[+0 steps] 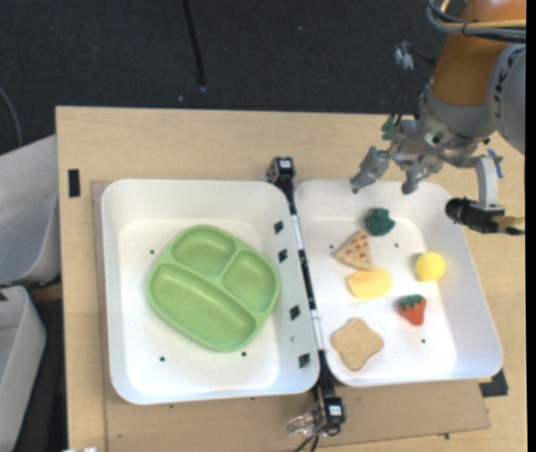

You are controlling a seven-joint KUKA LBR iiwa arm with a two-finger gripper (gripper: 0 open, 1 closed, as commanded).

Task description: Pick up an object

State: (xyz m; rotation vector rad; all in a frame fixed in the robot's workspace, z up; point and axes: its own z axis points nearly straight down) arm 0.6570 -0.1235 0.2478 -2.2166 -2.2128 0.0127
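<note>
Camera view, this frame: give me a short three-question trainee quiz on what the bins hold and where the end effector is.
1. True or false: the green divided plate lies in the left bin.
2. How many toy food pieces lie in the right bin?
3. Which piece lies nearest the end effector? A) strawberry B) dark green piece C) toast slice

Key:
1. True.
2. Six: the dark green piece, pizza slice, yellow ball, yellow-orange piece, strawberry and toast slice.
3. B. The end effector hangs open over the bin's far edge, holding nothing.
</note>
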